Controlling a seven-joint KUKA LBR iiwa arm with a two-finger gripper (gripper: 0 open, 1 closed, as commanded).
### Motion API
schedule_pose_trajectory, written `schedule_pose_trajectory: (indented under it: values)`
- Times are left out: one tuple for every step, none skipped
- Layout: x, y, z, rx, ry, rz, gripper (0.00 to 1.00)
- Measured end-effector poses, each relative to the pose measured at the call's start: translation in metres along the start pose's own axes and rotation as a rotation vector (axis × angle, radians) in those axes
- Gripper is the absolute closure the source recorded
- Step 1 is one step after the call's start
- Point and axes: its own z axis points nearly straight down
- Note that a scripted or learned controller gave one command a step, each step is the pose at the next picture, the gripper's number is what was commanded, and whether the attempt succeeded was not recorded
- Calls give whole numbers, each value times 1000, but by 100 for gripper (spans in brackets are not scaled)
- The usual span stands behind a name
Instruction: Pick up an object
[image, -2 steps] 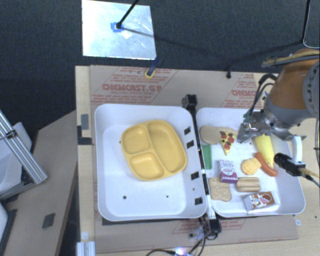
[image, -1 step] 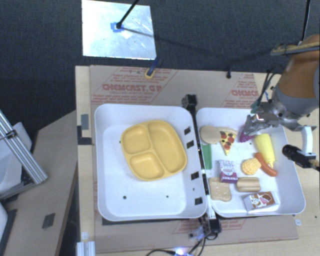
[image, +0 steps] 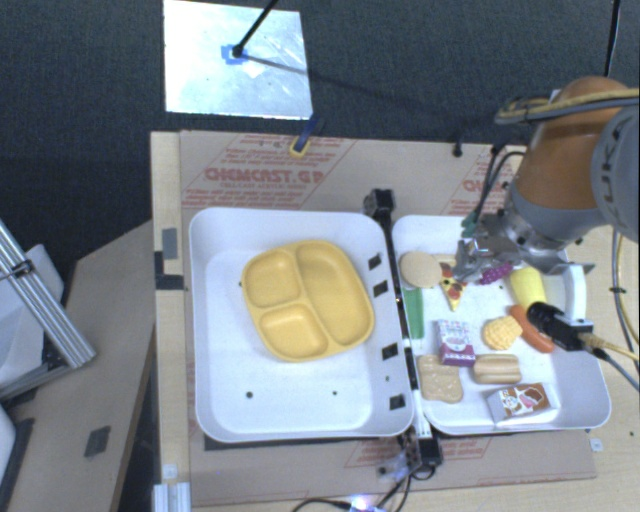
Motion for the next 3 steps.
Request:
schedule_pose_trajectory:
  values:
    - [48,-14,11,1,0,1,100]
    - [97,-51,6,2,0,0,100]
    - [95,-47,16,1,-2,7,100]
